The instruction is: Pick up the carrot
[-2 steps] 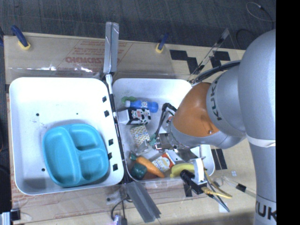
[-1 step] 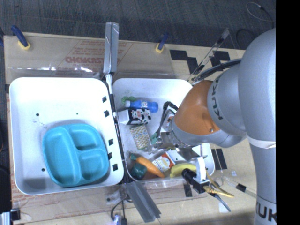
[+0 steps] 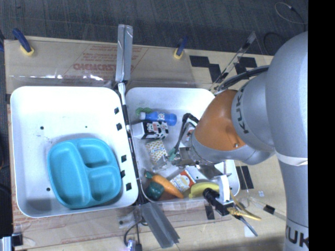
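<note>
Tool: hanging over the right bin, its grip impossible to tell.
Carrot: lying just below the tool, touching a dark green item, beside a banana.

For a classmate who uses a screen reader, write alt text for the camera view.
A grey robot arm with an orange band reaches from the right over the right white bin, which holds a carrot, a banana and other small items. The left white bin holds a blue divided tray.
</note>
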